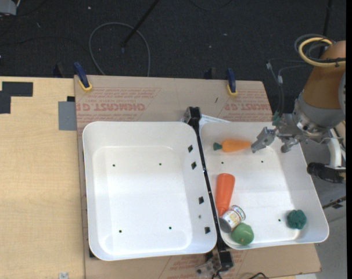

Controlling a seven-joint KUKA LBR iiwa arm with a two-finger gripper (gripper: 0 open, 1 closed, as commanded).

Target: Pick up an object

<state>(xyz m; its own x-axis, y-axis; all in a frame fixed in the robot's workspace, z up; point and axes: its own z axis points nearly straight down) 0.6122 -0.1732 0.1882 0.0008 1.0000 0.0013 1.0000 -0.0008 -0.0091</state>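
You've got the gripper (276, 142) at the right bin's (280, 182) upper right, fingers spread apart, holding nothing. The toy carrot (234, 146) lies just left of it; orange cylinder (224, 193), small can (233, 217), green apple (243, 234) sit lower down.

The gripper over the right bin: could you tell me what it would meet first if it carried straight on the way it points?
Probably the small orange carrot with a green top, just left of the open gripper; height above it is unclear.
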